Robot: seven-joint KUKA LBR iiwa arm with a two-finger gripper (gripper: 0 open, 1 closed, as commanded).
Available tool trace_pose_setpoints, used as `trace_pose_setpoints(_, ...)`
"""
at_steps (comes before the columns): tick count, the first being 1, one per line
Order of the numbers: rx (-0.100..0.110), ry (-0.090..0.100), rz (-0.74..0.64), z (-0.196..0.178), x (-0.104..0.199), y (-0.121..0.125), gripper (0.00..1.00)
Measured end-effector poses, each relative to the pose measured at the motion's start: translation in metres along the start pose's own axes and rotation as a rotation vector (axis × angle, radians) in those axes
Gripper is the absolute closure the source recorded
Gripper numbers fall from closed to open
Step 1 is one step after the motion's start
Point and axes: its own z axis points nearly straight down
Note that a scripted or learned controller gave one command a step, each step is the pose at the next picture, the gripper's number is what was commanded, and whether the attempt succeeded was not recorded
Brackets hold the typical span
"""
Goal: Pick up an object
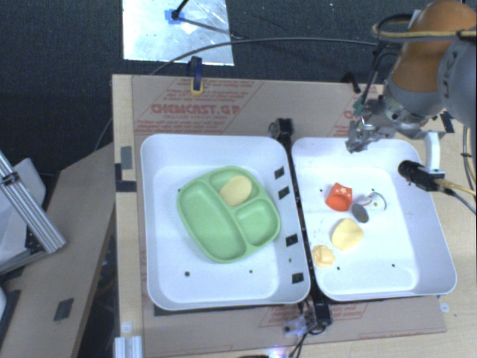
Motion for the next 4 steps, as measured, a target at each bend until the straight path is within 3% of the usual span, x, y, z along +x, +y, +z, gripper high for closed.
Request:
trace_pose_setpoints(1, 0.002, 0.001, -0.003, -0.006, 0.048, 0.008, 1.00)
trace_pose_setpoints(3, 0.003, 0.002, -0.005, -0.025, 0.153, -0.008, 1.00)
trace_pose_setpoints(4, 0.005, 0.002, -0.005, -0.006, 0.205, -0.009, 1.00)
